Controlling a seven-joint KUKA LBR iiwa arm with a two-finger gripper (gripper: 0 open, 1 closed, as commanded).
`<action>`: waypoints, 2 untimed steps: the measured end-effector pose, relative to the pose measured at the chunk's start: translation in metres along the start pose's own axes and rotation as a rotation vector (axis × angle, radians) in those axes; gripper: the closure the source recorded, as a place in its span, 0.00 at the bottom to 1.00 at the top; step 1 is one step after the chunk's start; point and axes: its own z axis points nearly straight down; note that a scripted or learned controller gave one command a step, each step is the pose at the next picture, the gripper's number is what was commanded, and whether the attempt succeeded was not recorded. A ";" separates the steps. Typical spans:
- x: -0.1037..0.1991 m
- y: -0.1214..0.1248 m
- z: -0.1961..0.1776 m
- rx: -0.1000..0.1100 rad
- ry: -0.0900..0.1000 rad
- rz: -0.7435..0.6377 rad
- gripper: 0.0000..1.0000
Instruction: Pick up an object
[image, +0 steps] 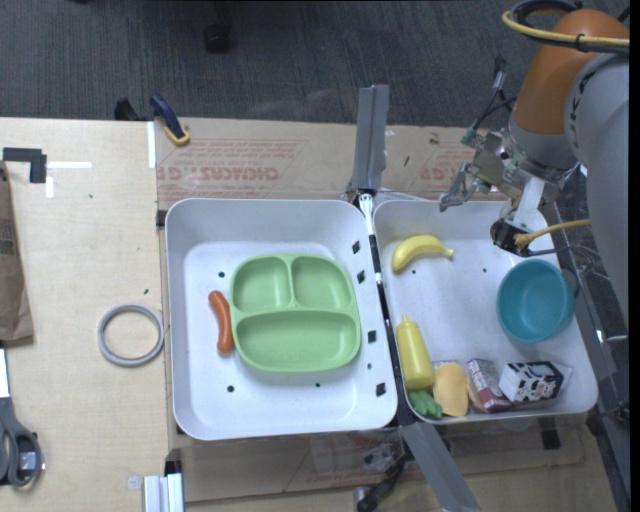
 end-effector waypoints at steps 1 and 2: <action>-0.065 0.035 0.113 -0.003 0.002 -0.133 0.00; -0.084 0.025 0.056 -0.002 0.002 -0.071 0.00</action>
